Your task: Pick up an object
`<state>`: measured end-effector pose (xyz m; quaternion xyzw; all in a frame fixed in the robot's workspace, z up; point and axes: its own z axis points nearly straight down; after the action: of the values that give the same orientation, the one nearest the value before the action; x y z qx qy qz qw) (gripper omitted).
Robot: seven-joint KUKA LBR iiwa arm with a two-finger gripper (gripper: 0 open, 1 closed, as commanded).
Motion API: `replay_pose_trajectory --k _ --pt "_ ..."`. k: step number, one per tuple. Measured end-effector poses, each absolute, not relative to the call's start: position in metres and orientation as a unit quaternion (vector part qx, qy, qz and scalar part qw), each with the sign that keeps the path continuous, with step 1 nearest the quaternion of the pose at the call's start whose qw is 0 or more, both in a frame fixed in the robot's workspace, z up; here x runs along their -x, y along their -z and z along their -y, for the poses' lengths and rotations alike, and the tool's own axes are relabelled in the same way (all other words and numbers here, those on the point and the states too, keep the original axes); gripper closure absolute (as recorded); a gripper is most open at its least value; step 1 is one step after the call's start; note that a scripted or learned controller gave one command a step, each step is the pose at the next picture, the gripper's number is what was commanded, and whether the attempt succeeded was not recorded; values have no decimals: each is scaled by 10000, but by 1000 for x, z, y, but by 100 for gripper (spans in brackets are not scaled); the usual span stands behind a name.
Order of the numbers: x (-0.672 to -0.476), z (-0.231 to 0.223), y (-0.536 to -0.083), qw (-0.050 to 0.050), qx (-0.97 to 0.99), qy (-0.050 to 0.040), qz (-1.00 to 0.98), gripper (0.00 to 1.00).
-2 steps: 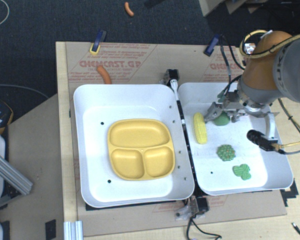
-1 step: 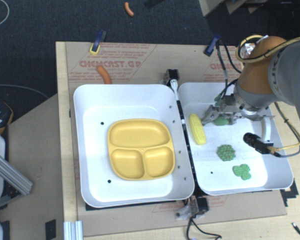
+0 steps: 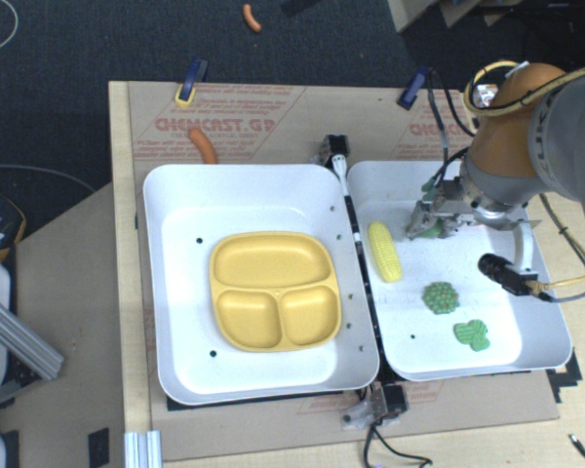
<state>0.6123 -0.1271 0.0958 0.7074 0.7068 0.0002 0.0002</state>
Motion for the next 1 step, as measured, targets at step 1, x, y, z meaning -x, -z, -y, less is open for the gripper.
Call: replay_pose_trajectory --k 1 --pt "-608 129 -158 33 -7074 -18 -7068 100"
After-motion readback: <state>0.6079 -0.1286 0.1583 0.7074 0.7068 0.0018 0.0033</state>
